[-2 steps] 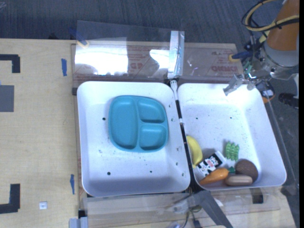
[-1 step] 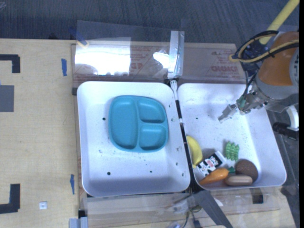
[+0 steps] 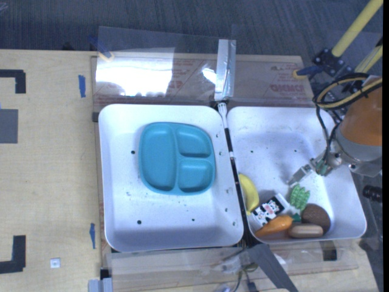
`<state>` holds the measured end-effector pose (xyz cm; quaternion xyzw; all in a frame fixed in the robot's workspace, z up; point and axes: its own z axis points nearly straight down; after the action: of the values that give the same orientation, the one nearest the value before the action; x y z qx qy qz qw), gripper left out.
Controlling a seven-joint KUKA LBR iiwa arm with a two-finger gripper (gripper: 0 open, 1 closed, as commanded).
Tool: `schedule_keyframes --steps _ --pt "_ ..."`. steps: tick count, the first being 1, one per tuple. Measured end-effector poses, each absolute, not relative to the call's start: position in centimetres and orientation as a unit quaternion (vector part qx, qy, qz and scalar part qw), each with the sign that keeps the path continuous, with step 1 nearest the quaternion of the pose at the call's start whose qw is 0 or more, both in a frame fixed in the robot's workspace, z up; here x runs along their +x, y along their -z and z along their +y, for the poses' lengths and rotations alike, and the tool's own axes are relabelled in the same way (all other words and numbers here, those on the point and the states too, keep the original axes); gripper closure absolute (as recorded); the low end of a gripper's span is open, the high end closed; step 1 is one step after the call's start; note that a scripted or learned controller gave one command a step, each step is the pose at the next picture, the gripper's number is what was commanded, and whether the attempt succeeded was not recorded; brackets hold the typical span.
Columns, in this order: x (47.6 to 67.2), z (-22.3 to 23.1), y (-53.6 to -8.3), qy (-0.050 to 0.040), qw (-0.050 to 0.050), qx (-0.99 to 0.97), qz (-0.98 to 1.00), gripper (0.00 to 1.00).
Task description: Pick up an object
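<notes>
The fingers (image 3: 304, 172) hang low in the right bin (image 3: 267, 132), near its right wall; whether they are apart or together I cannot tell, and nothing shows between them. They seem poised above the pile at the bin's near edge: a green toy (image 3: 298, 196) just below them, then a brown ball (image 3: 316, 215), a tan roll (image 3: 306, 230), a carrot (image 3: 275, 224), a black-and-white toy (image 3: 268, 208) and a banana (image 3: 248, 190). Crowding may hinder a grasp. The left bin (image 3: 115, 163) holds a blue tray (image 3: 177, 157).
</notes>
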<state>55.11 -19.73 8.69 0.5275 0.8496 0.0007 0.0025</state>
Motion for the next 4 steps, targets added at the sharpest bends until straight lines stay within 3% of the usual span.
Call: schedule_keyframes --steps 1,2,3,4 --pt "54.3 -18.6 -14.8 -0.0013 0.003 0.585 0.811 0.0" --pt "51.2 -16.6 -8.8 -0.0015 0.004 0.594 0.804 0.0" --pt "51.4 -16.7 -9.9 -0.003 0.007 0.596 0.803 1.0" --pt "54.6 -15.8 -16.7 -0.001 0.002 0.712 0.703 1.0"
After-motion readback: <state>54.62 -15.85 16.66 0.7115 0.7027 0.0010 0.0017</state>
